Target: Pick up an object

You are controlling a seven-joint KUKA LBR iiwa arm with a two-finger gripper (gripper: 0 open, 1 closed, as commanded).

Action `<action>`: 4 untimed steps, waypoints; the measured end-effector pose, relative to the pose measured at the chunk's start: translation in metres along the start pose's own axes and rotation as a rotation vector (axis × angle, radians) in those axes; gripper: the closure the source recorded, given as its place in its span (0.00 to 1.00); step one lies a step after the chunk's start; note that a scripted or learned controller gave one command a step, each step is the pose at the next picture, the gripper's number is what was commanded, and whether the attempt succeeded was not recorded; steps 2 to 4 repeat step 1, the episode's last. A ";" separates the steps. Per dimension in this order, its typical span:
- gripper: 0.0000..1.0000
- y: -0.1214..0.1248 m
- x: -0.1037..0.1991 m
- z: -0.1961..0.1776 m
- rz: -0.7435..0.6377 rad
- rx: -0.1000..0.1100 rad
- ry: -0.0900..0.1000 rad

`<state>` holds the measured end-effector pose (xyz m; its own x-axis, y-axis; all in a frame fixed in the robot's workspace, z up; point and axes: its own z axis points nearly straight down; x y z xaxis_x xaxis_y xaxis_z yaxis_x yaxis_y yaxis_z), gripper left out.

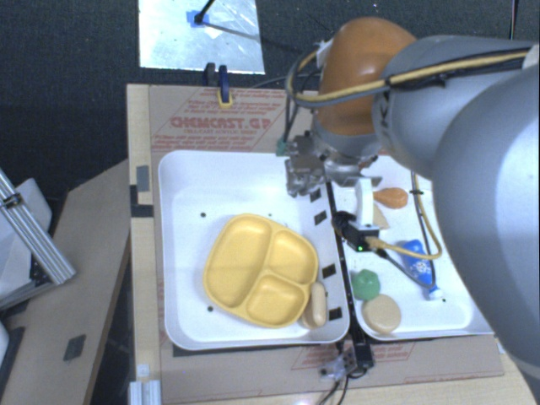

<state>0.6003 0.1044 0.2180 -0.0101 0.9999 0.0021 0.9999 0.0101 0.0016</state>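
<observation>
My gripper (pixel 302 180) hangs over the far end of the divider between the two white bins, below the orange wrist band. It is a grey metal block, and nothing shows under it. A yellow divided plate (pixel 260 268) lies in the left bin (pixel 181 226), nearer the camera than the gripper. Against the plate's right corner rests a tan bread-like piece (pixel 315 304). The right bin (pixel 456 310) holds a green round piece (pixel 366 284), a beige disc (pixel 381 314), a blue tube (pixel 415 260) and an orange piece (pixel 391 197).
The grey arm covers the right bin's far and right side. Cardboard with red lettering (pixel 221 123) lies behind the bins, with a blue clamp (pixel 223 83) on it. A shiny sheet (pixel 201 24) sits at the top and an aluminium bar (pixel 34 234) at the left.
</observation>
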 end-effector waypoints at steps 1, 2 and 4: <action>0.00 0.000 -0.004 -0.001 0.005 0.000 -0.002; 0.00 0.000 -0.004 -0.001 0.005 0.000 -0.002; 0.00 0.000 -0.004 -0.001 0.005 0.000 -0.002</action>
